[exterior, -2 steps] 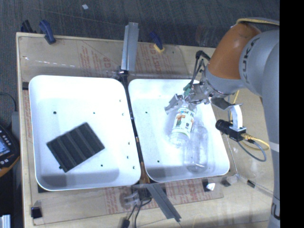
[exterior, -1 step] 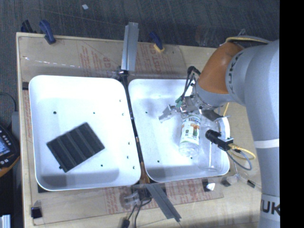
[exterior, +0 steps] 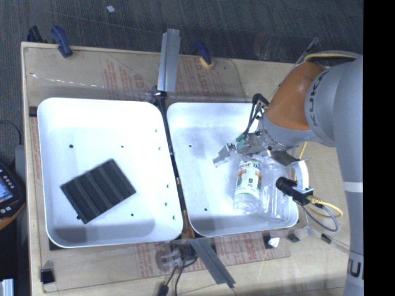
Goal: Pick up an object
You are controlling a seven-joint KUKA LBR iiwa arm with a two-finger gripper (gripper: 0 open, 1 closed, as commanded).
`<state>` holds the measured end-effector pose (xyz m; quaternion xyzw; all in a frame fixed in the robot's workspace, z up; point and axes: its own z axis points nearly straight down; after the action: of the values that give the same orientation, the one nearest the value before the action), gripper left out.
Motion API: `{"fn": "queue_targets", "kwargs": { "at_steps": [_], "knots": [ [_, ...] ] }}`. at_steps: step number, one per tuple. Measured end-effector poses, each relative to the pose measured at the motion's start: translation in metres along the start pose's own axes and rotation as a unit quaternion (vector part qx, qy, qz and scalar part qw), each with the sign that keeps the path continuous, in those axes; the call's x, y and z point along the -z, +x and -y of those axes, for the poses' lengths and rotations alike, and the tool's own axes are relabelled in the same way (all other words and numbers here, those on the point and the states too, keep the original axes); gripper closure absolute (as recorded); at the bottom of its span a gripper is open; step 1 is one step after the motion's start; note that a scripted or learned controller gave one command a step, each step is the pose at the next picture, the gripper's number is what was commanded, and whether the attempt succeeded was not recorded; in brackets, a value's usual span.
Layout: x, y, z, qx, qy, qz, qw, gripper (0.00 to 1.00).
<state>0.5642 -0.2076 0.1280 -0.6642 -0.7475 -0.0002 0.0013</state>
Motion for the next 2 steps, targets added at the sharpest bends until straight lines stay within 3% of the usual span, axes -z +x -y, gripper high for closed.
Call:
{"fn": "queue_targets", "kwargs": {
  "at_steps": [1, 2],
  "knots": [
    [-0.007, 0.004, 0.031, 0.015, 0.000, 0.000, 0.9999, 0.00],
    [0.060, 0.006, 0.066, 0.037, -0.001, 0.001, 0.9993, 0.00]
  ]
}}
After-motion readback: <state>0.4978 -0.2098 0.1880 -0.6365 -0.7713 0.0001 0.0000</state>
